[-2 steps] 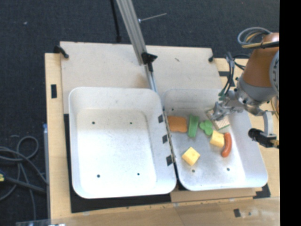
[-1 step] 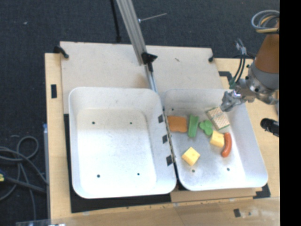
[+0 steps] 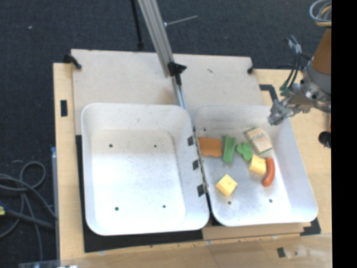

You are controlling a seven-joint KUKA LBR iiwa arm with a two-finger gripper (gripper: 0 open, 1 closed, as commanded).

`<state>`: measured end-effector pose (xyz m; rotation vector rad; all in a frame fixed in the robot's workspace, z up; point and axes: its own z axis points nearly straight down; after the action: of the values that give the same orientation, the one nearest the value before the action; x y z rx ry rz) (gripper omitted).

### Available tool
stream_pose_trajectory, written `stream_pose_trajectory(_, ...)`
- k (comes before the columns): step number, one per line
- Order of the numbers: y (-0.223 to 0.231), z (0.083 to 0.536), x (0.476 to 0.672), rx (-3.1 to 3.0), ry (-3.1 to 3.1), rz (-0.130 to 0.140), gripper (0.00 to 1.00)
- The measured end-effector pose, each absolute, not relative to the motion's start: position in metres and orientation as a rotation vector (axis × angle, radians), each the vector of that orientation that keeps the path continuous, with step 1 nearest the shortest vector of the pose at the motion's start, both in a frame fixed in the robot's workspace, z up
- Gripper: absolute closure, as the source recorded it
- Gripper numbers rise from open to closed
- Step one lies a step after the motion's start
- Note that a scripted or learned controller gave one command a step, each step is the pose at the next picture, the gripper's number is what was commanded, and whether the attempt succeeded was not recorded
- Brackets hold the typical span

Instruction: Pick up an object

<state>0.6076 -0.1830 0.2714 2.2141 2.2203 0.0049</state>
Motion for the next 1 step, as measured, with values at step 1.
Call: stream_pose_trajectory(1,-0.1319,0.2781,0.6045,2.213,2.228,0.004,1.00)
